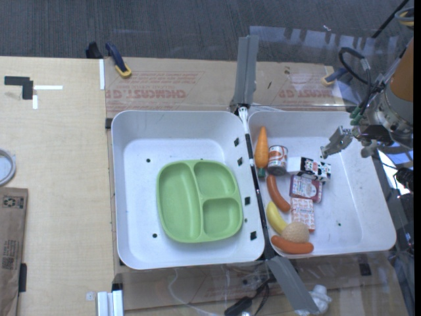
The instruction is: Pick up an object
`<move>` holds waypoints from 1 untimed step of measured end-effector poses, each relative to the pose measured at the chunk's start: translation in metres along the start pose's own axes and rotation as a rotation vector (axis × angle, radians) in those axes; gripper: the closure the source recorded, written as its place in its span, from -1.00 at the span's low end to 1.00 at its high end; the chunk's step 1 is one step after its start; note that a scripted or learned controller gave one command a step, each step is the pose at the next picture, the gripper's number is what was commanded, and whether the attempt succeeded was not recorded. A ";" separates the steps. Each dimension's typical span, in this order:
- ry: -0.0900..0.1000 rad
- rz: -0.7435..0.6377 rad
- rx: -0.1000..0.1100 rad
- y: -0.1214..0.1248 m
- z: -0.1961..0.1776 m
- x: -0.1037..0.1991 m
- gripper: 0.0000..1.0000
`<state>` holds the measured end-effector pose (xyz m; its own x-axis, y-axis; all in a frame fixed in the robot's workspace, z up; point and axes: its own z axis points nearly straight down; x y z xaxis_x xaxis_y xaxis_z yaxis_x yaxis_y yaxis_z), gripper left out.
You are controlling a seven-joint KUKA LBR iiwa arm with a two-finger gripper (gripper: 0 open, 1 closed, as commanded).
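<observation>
Hand (343, 139) hangs above the right bin (362, 226), with the toys lying to its left and lower in the view.

Whether the hand is released or clenched cannot be told. Just left of it and below lies the black-and-white carton (316, 167), then the red packet (304, 187); further left stands the small can (277, 158), and beyond it the carrot (262, 147), long axis running up the bin's left wall.

The arm reached in from the right, its orange band just showing at the frame's edge. Its gripper (332, 145) hung low and tilted leftward, cables looping above the wrist.
</observation>
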<state>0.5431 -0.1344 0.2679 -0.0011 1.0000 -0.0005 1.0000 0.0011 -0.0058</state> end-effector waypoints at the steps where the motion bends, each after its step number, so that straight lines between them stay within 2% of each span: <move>1: -0.001 0.266 -0.001 -0.027 -0.030 -0.011 -1.00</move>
<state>0.5159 -0.1453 0.2978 0.2618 0.9651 -0.0029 0.9651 -0.2619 -0.0043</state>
